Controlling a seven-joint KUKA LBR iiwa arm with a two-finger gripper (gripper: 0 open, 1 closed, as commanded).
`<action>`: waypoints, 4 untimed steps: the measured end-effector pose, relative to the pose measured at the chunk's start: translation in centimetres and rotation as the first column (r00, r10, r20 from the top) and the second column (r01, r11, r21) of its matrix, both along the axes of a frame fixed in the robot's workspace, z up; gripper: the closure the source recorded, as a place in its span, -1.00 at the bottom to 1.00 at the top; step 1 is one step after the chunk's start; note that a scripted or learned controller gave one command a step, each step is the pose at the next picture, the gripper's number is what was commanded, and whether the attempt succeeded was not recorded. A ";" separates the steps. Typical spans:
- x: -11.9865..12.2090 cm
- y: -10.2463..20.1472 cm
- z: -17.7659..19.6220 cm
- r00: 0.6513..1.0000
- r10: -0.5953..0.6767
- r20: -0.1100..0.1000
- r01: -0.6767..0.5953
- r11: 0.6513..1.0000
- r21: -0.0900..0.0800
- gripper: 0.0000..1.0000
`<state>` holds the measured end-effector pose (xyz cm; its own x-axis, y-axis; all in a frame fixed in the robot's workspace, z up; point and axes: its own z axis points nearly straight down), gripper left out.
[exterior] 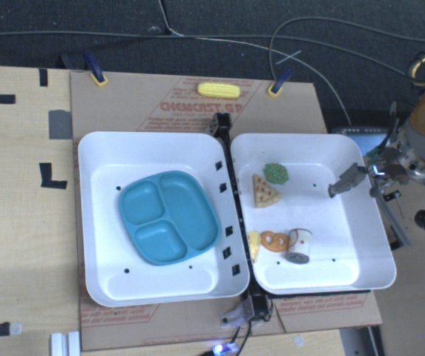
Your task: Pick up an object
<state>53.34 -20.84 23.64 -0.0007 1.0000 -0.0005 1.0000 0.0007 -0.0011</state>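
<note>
The right bin (346, 273) holds several small items: a green broccoli floret (275, 173), a pizza slice (264, 191), a brown pretzel (274, 240), a small grey can (299, 246) lying on its side, and a yellow piece (253, 245) against the left wall. My gripper (362, 184) hovers over the bin's right rim, well to the right of the items. It is open with nothing between its fingers. One grey finger (343, 182) points left into the bin.
A blue divided plate (169, 216) lies in the left bin (101, 273). A yellow banana-like toy (218, 90) rests on the cardboard behind the bins. Cables run across the dark floor at the back. Two clamps (95, 71) hold the cardboard's far edge.
</note>
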 end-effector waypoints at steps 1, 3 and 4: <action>-0.6 -0.4 -4.6 1.000 -0.001 -0.004 0.001 1.000 0.001 -1.00; -0.7 -0.6 -13.6 1.000 0.000 -0.004 0.000 1.000 0.001 -1.00; -0.6 -0.6 -12.3 1.000 0.001 -0.001 -0.001 1.000 0.001 1.00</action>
